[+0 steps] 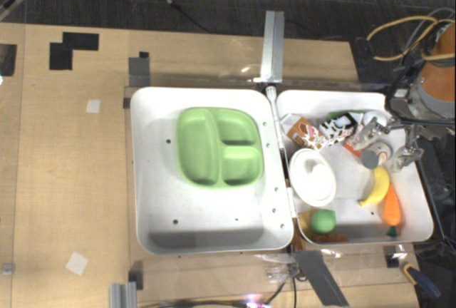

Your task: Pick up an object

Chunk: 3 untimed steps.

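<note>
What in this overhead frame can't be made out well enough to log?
- Gripper: too small and cluttered in the camera view to tell its state or whether it touches anything.
- Small items at the right bin's far side: overlapping, identity unclear.
- Brown object beside the green ball: partly hidden by the bin rim.

Left bin: green sectioned tray alone. Right bin: white bowl, green ball, banana touching carrot, patterned packets at back. Gripper over right bin's far right side.
</note>
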Available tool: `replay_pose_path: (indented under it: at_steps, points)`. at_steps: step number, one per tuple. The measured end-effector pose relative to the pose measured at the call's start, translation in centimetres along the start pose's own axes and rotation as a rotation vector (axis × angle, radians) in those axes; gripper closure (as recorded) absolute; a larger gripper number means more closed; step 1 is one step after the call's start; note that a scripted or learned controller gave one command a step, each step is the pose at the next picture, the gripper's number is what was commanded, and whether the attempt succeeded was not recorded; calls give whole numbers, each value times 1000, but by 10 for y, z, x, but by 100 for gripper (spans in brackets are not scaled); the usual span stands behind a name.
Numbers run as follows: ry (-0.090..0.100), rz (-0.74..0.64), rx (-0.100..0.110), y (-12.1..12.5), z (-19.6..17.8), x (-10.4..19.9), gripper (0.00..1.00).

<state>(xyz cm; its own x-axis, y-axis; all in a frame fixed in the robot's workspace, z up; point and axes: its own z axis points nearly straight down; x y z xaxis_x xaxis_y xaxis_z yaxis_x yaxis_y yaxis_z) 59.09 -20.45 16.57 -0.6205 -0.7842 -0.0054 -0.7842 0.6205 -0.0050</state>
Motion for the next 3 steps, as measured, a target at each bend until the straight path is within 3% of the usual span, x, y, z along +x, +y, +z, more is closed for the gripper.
replay_pose_path:
  at_steps: [1, 2, 3]
  points:
    - [-9, -70, 22, 14, 60, 12, 0]
    - [-9, 43, 20, 36, 70, 28, 0]
    - [-7, 105, 16, 73, 73, 59, 0]
